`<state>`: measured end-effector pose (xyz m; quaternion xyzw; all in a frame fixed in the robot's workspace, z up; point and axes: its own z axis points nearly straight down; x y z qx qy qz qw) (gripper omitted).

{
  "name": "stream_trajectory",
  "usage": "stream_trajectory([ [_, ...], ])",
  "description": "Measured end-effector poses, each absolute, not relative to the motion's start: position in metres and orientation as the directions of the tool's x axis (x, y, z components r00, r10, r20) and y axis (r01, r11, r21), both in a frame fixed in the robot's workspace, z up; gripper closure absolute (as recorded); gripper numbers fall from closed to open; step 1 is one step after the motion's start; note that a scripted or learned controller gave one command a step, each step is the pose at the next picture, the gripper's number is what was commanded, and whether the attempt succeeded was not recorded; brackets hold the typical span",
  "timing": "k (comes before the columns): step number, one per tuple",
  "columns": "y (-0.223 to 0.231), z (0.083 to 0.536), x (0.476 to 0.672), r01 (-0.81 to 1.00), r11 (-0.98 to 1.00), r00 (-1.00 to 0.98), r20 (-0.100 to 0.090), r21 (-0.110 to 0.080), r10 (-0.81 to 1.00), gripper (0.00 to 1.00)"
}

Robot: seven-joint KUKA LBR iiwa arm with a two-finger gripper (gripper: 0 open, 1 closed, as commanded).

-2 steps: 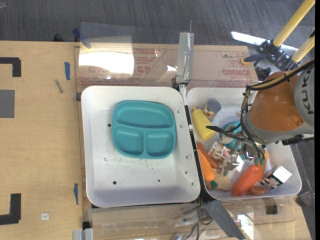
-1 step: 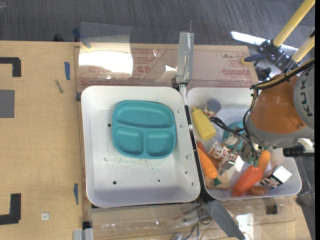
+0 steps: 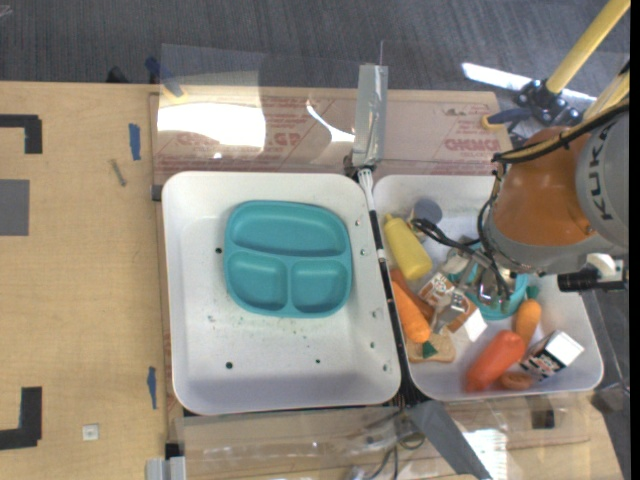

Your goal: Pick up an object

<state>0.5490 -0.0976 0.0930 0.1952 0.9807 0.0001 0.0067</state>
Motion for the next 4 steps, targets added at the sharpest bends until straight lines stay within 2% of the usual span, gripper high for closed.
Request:
stream_trajectory([
  [1,-0.097,0.093,0.492,0.575,0.818,-0.817,-0.022,0.011,0.576,0.00],
  [2,-0.099,0.092,0.531,0.629,0.778,-0.778,-0.009,0.007,0.629,0.00],
  [3,-0.098,0.093,0.500,0.911,0.413,-0.412,-0.014,0.020,0.911,0.00],
  [4,-0.109,0.091,0.551,1.000,0.004,-0.004,0.002,0.009,1.000,0.00],
])
